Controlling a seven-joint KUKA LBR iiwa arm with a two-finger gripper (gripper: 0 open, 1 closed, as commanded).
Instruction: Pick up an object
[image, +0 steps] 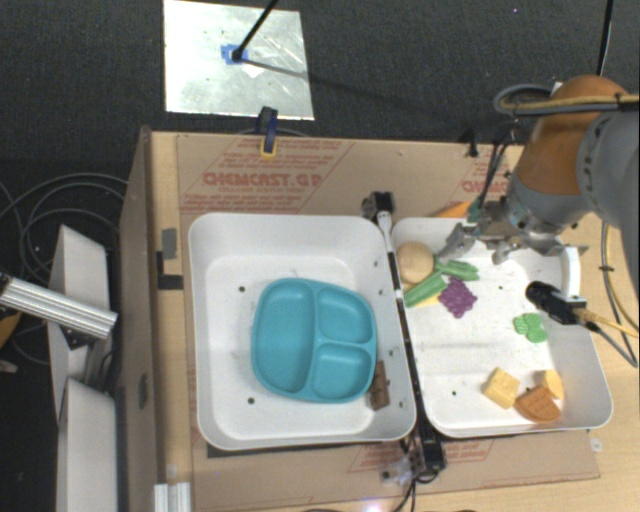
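Observation:
My gripper (478, 245) hangs over the far part of the right bin (590, 372), its two fingers spread open with nothing between them. Just below it lie a green pod (458, 269) and a second, lighter green pod (424, 289). A beige round roll (415, 262) rests by the bin's left wall. A purple grape bunch (458, 298) lies near the pods. Farther right sits a small green piece (530, 326). At the near right corner are a yellow block (501, 386) and an orange piece (540, 402).
The left bin (225, 260) holds a blue divided plate (312, 340), with a small brown thing (380, 385) at its right wall. An orange item (455, 210) lies on the cardboard behind the right bin. The grey arm (570, 150) comes in from the upper right.

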